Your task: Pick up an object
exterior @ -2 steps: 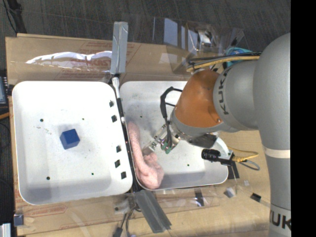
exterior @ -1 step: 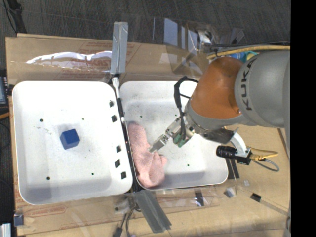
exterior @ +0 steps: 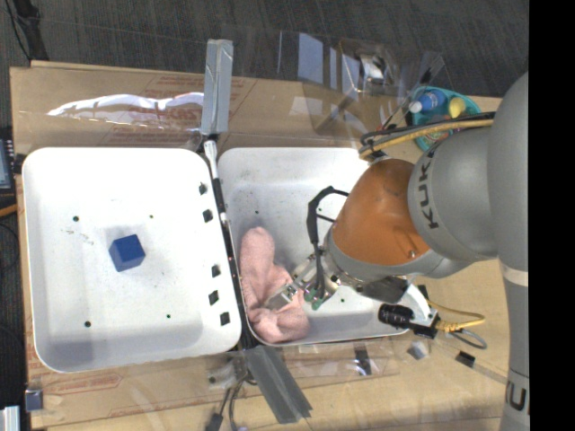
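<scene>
Two shallow white bins side by side on a cardboard-covered counter [exterior: 117, 97], seen from above at a slant. In the left bin [exterior: 54, 241], a small blue cube [exterior: 127, 251], alone and well apart from the arm. In the right bin [exterior: 269, 164], a pink cloth [exterior: 262, 281] bunched against the left wall, long axis running from far to near. Reaching in from the right, a grey arm [exterior: 467, 196] with an orange band, wrist low over the right bin's near half. At its tip, the fingers [exterior: 296, 294], touching the cloth's right edge near its lower end; spread hidden among the folds, so impossible to tell whether wide, narrow or gripping fabric. Cloth directly left of the fingers and by far the nearer target; probably a short push left and down into the folds needed before closing.
</scene>
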`<state>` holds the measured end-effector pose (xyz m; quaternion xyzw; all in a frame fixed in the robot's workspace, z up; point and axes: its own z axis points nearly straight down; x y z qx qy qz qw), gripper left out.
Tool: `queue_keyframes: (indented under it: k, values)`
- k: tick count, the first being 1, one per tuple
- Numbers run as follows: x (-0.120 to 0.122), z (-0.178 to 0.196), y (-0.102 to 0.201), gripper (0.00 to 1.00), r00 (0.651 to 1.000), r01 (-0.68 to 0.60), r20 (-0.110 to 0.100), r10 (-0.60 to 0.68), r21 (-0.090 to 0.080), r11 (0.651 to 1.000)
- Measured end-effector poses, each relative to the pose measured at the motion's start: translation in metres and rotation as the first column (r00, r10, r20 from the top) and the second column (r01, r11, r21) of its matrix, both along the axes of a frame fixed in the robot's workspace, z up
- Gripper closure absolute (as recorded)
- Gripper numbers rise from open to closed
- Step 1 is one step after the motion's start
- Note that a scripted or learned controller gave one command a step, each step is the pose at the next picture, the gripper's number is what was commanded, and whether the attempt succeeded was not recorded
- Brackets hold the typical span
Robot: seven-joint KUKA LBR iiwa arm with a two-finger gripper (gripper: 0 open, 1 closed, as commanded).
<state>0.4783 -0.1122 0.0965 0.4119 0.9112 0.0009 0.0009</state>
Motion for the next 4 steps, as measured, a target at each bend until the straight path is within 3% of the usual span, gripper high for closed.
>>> queue_keyframes:
  k: [1, 2, 3, 4]
  values:
    - [0.053, -0.002, 0.015, 0.0, 0.97, 0.242, 0.001, -0.242, -0.003, 0.97]
    - [0.053, 0.008, 0.017, 1.0, 0.971, 0.238, -0.002, -0.238, 0.001, 0.971]
    - [0.053, 0.008, 0.016, 0.0, 0.971, 0.238, -0.002, -0.238, 0.0, 0.971]
    - [0.066, -0.003, 0.01, 0.0, 0.96, 0.28, -0.001, -0.28, -0.001, 0.96]
